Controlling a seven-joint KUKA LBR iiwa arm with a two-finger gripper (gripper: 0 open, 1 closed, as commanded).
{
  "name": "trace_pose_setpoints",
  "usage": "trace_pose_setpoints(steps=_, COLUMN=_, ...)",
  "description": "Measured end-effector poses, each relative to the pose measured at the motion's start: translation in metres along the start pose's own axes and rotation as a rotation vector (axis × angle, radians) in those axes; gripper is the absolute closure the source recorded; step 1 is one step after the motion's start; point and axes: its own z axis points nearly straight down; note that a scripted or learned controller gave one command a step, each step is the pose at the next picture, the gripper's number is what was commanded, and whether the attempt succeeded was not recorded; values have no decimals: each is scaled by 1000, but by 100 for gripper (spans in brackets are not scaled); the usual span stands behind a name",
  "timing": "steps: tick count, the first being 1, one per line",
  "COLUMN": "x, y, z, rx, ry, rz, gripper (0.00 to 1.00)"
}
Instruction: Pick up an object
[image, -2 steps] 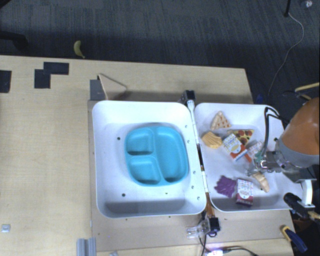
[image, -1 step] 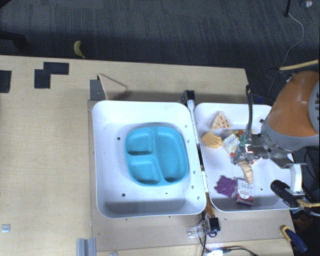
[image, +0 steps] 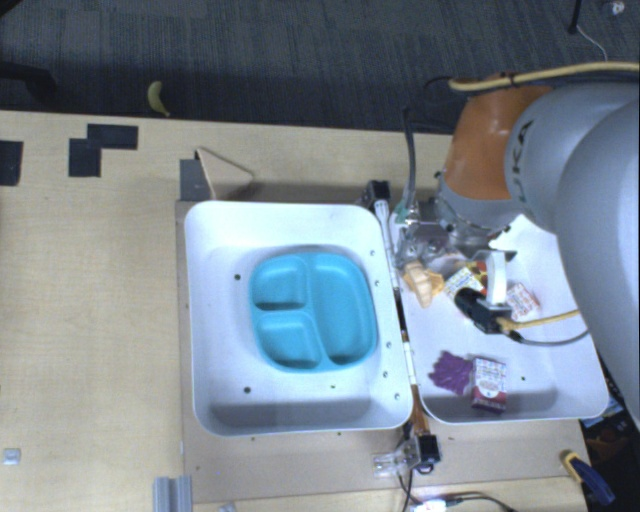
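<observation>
We see the grey arm with its orange band (image: 485, 150) reaching low over the right shallow white bin (image: 560, 395), its tool (image: 432, 245) down at the bin's upper left corner, just above a small tan object (image: 422, 285). We cannot tell how the tool stands. A purple crumpled piece (image: 451, 372) and a small red-and-white box (image: 489, 383) lie near the front. The left white bin (image: 215, 300) holds a blue three-compartment plastic tray (image: 312, 308).

even bright light, soft shadows, slight blur.
</observation>
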Motion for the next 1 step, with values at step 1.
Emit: trace_pose_setpoints(steps=1, x=-23, y=-79, z=-21, rx=1, ry=-1, rz=3, gripper=100)
